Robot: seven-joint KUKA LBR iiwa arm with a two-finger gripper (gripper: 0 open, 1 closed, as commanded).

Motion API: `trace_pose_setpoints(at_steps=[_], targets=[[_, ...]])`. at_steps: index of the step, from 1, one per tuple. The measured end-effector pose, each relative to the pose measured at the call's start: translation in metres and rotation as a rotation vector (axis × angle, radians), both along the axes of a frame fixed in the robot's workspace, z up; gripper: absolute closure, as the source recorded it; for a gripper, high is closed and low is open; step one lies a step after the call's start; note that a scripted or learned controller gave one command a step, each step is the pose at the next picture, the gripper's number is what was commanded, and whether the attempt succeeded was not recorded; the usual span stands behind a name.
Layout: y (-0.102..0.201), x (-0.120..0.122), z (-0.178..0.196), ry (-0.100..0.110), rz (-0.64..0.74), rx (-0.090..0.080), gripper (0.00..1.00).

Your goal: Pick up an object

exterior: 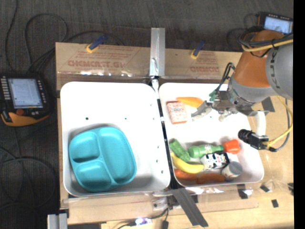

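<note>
My gripper point(206, 110) hangs over the back of the right bin point(248, 173), its fingers spread apart with nothing between them. Just left of it lie a small orange-and-white packet point(177, 112) and an orange carrot-like piece point(189, 101). Along the bin's front sit a green bottle point(204, 150), a yellow banana point(186, 165), a green vegetable point(178, 148), a red-orange item point(232, 146), a black-and-white patterned piece point(214, 161), a grey can point(232, 170) and an orange-red strip point(198, 178).
The left bin point(109, 97) holds a teal divided plate point(101, 157) at its front left. A metal post point(157, 51) stands behind the divider between the bins. A tablet pendant point(23, 97) lies at far left. Cables trail off the bench's right side.
</note>
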State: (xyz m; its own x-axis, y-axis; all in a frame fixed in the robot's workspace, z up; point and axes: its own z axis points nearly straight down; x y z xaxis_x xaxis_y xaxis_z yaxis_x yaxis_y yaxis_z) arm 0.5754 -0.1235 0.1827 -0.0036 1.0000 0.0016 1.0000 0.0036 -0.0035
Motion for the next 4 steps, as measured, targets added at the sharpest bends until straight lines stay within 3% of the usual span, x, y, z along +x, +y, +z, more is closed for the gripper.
trace_pose_setpoints(at_steps=[1,2,3,4], targets=[[0.017,0.094,-0.074,-0.033,-0.019,-0.010,0.00],[0.015,0.096,-0.062,-0.040,-0.018,-0.017,1.00],[-0.038,0.054,-0.053,-0.003,0.216,-0.003,1.00],[-0.036,0.054,-0.044,-0.003,0.217,-0.001,1.00]])
